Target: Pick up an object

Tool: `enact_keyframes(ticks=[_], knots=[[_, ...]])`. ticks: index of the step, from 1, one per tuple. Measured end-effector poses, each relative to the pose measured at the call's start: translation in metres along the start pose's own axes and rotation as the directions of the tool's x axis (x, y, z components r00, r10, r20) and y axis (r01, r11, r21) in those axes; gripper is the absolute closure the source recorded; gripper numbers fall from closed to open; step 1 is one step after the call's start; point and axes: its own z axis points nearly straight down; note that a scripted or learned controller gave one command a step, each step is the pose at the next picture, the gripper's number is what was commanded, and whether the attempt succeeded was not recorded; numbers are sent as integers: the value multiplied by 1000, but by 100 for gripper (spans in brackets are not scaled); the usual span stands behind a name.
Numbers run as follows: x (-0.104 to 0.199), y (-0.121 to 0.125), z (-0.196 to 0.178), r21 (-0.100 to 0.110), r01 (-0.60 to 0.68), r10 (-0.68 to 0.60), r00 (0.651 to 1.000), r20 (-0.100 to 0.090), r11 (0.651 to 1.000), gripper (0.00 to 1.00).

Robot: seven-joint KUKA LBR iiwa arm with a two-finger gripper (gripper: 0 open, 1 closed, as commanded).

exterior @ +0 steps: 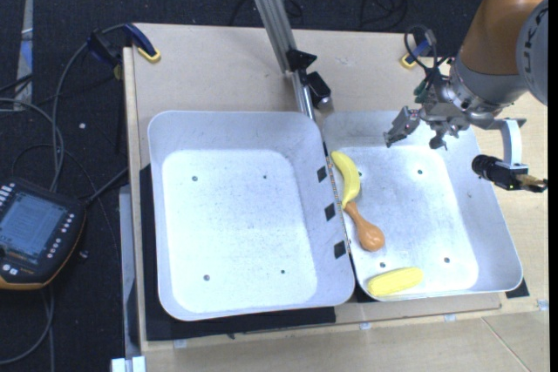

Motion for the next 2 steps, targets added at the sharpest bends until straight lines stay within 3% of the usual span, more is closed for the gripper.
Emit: enact_keyframes(ticks=[2], knots=[[4, 5, 112, 5, 0, 0, 1000, 0, 1000, 0]])
